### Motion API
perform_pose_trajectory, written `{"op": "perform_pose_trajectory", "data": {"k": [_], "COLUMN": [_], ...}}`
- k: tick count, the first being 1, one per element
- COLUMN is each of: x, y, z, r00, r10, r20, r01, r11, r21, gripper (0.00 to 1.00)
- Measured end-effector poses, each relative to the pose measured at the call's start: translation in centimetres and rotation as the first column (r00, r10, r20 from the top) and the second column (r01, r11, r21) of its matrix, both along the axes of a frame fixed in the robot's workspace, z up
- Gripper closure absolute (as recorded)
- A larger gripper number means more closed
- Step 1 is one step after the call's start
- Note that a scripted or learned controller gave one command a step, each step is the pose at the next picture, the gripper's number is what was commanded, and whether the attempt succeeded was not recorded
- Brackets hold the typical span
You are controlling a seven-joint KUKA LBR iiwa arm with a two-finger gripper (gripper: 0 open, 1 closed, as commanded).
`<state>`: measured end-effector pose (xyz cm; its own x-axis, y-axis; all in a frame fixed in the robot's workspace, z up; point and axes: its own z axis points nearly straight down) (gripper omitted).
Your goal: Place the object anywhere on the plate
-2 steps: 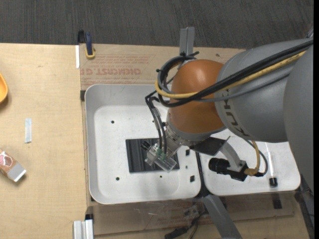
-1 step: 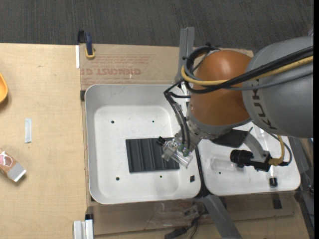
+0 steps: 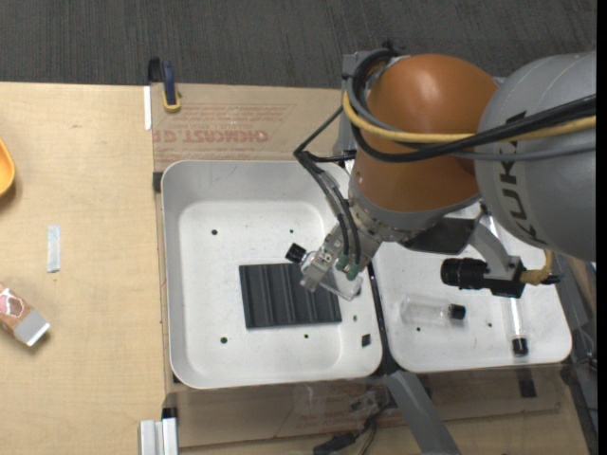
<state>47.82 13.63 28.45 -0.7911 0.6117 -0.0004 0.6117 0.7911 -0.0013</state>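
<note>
Hovering at the dark ribbed plate's (image 3: pixel 289 295) right edge in the left bin (image 3: pixel 190 254), our gripper (image 3: pixel 327 271) seems poised for placement; whether its jaws grip anything, we cannot tell.

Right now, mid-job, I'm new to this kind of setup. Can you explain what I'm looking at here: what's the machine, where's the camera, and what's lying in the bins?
You are looking down at a slant from one fixed camera above a bench. The big grey and orange shape is the robot arm, reaching in from the right. Its gripper hangs low over the left white bin, at the right edge of a dark ribbed plate lying flat in that bin. A small black piece sits just left of the gripper; I cannot tell whether anything is held. The right bin holds a clear plastic item and a thin tube with a black tip. On the wooden benchtop at far left lie some stray bits.
</note>
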Motion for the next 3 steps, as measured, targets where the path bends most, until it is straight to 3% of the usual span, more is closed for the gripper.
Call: {"op": "perform_pose_trajectory", "data": {"k": [1,2,3], "x": [0.52,0.53,0.66], "y": [1.35,1.35,1.31], "z": [1.84,1.84,2.72], "r00": [0.864,0.864,0.865], "r10": [0.504,0.504,0.502], "r20": [0.002,0.002,0.004], "r01": [-0.504,-0.504,-0.502], "r11": [0.864,0.864,0.865], "r21": [0.000,0.000,0.000], "gripper": [1.00,0.00,1.00]}}
